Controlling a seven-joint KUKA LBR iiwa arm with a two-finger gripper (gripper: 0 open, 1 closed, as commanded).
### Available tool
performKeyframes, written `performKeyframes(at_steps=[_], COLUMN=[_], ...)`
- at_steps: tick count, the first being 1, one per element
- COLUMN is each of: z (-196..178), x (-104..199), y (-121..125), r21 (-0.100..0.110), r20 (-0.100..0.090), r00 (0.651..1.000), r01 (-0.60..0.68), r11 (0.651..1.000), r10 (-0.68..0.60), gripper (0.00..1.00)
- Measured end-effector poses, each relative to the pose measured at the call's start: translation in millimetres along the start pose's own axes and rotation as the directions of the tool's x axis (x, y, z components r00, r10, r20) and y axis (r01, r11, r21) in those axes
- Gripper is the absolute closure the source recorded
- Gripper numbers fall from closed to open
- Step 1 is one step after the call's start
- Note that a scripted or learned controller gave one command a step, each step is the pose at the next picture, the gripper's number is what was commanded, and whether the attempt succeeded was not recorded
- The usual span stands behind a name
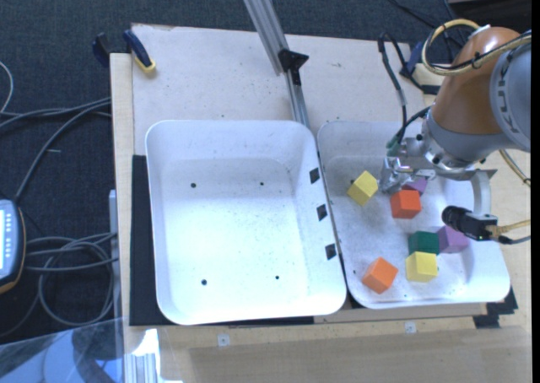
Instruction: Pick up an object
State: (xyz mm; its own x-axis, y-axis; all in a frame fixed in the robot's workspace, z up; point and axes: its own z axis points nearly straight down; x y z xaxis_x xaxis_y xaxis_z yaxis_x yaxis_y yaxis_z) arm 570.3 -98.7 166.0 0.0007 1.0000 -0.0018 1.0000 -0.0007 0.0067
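With its grip unreadable from above, the gripper (399, 177) could slip between the red block (406, 203) and yellow block (364, 188), catching neither.

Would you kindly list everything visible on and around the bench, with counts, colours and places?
Bins: 2, white; left bin, right bin.
Yellow cubes: 2; one at the right bin's left side, one near its front.
Orange cube: 1, right bin's front left.
Red-orange cube: 1, right bin's middle, beside the gripper.
Green cube: 1, behind the front yellow cube.
Purple cube: 1, right of the green cube.
Clamp: 1, yellow and blue, bench's far left corner.
Cables: several, black, on the floor at left.
Arm: 1, grey and orange.
Gripper: 1, low over the right bin.
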Motion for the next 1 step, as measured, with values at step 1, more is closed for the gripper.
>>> performKeyframes(at_steps=[1], z=[-42.2], x=[-0.1], y=[1.9], r21=[0.0], r20=[-0.001], r00=[1.0], r01=[0.002], r11=[1.0], r10=[-0.002], gripper=[1.0])
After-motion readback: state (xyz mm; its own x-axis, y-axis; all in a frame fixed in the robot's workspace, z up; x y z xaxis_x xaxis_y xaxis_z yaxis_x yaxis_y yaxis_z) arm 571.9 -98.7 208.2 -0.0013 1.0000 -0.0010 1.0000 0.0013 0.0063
